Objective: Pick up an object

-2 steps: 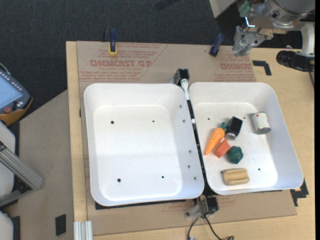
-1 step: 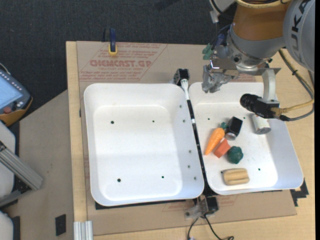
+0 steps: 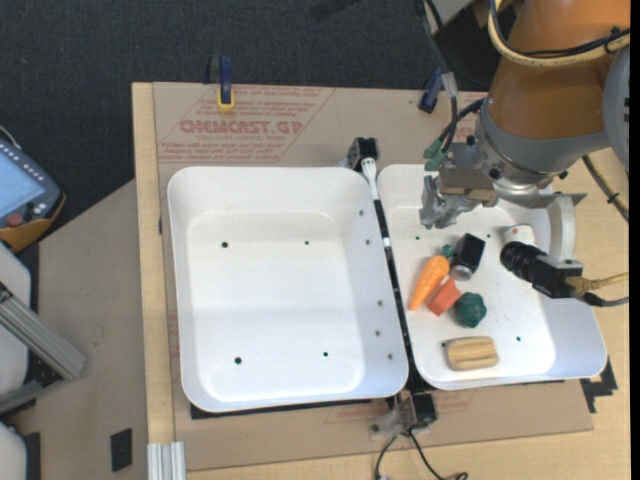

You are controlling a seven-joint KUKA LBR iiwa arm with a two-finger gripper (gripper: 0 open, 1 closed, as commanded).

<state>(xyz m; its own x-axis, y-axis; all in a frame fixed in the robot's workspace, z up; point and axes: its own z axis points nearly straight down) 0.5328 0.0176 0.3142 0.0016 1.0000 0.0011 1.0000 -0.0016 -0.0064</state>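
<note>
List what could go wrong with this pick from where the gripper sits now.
1. The carrot, the orange block, the green lump and the small black-and-white object crowd together in the right bin, so the gripper may nudge neighbours or catch two things at once.
2. The gripper hangs above the cluster, close to the divider between the bins; a straight descent might land on bare floor.
3. The tan block near the bin's front rim could be pushed against the wall.

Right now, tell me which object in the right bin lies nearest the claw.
The small black-and-white block, just below the claw. The orange carrot, red piece, green lump and tan block all lie farther down.
</note>
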